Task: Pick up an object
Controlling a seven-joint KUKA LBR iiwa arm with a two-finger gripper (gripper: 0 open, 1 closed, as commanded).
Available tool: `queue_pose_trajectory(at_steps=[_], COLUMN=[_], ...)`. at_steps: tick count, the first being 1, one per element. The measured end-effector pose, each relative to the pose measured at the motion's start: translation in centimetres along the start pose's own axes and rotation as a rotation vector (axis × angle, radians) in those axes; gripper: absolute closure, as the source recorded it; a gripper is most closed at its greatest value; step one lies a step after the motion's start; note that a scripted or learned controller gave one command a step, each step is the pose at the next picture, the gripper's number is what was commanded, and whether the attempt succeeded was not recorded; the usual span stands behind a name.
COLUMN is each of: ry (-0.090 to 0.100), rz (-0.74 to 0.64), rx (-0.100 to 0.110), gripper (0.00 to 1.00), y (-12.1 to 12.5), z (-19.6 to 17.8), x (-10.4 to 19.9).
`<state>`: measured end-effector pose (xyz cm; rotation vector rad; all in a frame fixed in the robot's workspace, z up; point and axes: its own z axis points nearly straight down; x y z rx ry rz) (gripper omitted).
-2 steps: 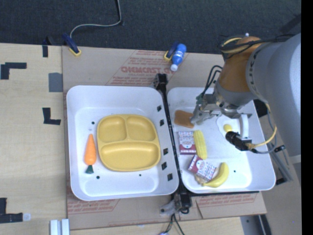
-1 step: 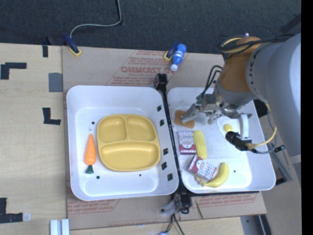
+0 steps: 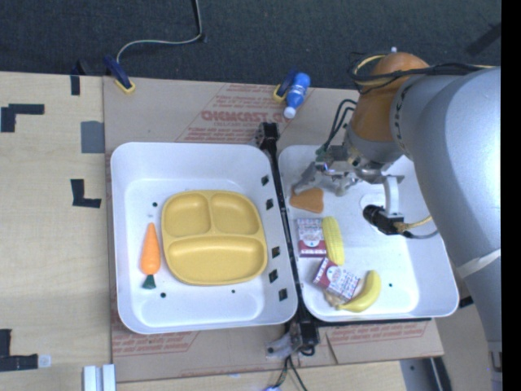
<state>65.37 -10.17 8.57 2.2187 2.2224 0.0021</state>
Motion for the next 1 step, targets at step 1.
queue_pose_trajectory(at_steps=[1], ry=[-0.001], rz=[-0.001], rx=[-0.003], gripper=[1.0], y=[0.08], z=[-1.07], x=[0.01])
